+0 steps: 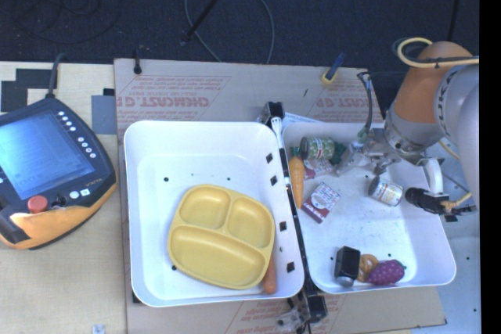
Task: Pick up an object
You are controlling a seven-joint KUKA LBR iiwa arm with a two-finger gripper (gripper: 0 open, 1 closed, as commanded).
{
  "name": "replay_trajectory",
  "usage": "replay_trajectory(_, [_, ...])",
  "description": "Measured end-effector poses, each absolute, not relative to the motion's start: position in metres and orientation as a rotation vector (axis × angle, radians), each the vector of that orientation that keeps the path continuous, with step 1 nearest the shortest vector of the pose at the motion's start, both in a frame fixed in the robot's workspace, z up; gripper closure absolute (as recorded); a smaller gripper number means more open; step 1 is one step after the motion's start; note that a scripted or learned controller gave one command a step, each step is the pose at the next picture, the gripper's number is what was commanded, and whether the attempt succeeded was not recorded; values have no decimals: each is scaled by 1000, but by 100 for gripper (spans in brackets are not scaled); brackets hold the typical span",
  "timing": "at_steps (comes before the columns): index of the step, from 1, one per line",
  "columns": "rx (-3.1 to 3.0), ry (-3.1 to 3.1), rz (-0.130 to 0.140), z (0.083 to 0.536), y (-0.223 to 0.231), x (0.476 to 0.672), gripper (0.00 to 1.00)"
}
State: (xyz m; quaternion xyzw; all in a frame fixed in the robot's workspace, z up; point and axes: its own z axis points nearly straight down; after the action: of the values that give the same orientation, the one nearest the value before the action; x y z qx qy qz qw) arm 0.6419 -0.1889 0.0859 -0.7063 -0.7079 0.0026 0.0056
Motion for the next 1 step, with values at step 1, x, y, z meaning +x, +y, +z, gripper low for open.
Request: replay_trajectory(1, [-2218,-2217,6,87,-203,595,0])
